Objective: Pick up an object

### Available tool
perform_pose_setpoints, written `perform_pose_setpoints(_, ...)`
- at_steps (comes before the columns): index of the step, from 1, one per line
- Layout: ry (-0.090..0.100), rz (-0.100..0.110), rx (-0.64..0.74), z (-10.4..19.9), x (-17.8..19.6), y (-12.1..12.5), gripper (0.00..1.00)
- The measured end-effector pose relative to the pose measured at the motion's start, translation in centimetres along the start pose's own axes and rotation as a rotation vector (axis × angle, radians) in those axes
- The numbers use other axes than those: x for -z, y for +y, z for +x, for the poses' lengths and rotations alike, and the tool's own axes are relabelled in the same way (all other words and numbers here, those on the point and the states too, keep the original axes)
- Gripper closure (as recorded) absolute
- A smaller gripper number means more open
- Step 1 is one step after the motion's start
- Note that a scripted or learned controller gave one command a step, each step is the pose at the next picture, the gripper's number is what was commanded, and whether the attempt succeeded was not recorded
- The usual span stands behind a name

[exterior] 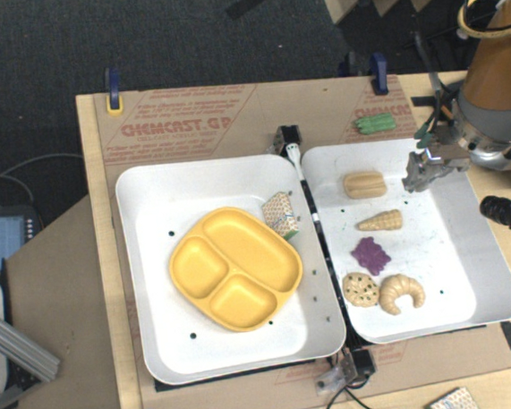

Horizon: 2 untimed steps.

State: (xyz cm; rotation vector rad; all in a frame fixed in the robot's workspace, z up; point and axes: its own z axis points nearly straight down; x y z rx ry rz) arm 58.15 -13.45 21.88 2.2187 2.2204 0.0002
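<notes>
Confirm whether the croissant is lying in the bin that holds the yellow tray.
No, the croissant lies in the right bin, next to the cookie, while the yellow tray sits in the left bin.

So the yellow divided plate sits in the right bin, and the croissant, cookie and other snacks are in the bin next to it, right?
Not quite. The camera view shows the yellow divided plate in the left bin, not the right. The croissant, cookie and other snacks are in the bin next to it, the right bin.

The grey arm (496,86) comes in from three o'clock, its orange band high at about two o'clock, wrist bent down and toward nine o'clock, ending in the gripper (421,172), small and dark, hanging low at the arm's nine o'clock end.
</notes>
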Motion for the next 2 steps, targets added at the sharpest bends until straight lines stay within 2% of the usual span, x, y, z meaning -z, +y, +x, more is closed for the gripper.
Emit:
perform_pose_setpoints(1, 0.002, 0.003, 0.000, 1.0, -0.3, 0.2, 1.00)
perform_pose_setpoints(2, 0.003, 0.005, -0.002, -0.2, -0.9, -0.6, 1.00)
